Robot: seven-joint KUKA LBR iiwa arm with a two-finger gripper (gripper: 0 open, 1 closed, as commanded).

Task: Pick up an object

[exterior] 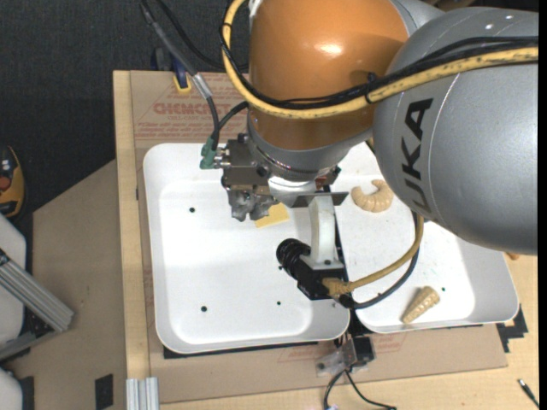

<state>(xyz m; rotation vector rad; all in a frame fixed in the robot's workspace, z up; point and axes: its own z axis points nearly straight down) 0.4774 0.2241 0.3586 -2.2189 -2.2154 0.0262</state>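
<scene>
My gripper (pixel 249 203) hangs low over the upper middle of the left bin (pixel 184 254), beneath the big orange wrist band. A small yellow flat piece (pixel 273 217) lies right beside its tip, partly hidden under it; whether the two touch I cannot tell. In the right bin (pixel 479 301) a pale, curled croissant-shaped object (pixel 374 197) rests near the top left, and a tan ridged cone (pixel 421 304) lies near the front edge.
The arm's grey body and orange band cover the back of both bins. A black cable fitting (pixel 301 267) and a yellow hose hang over the divide between the bins. A cardboard sheet (pixel 132 229) lies under the bins.
</scene>
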